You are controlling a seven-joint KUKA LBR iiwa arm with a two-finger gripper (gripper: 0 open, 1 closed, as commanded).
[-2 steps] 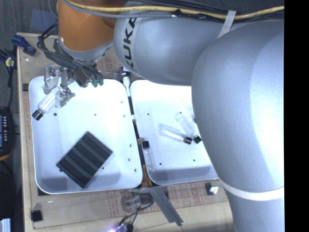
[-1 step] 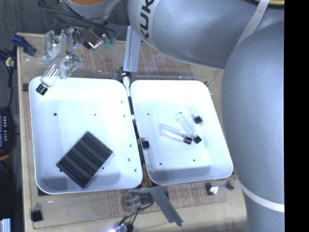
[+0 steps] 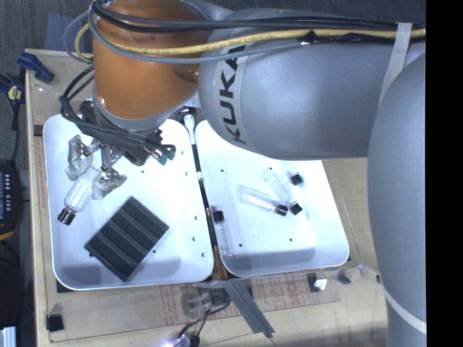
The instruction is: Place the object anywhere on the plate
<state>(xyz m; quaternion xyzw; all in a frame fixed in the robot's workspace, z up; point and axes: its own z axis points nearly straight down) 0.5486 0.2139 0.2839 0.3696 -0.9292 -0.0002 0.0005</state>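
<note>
Bulb [image 3: 78, 196], clear glass with a dark base, looks light, slippery and fragile; grip gently mid-body. Jaws' state: cannot tell. Dark ribbed plate [image 3: 127, 237] lies just beside.

Left bin [image 3: 54, 194]: dark ribbed plate [image 3: 127, 237] lying flat toward the near side; clear bulb-like object [image 3: 78, 196] beside the pincer [image 3: 90, 168], touching or not unclear. Right bin [image 3: 318, 251]: two clear vials with black caps [image 3: 278, 194]. Arm [image 3: 289, 85] overhead, orange band [image 3: 141, 56] above left bin.
</note>
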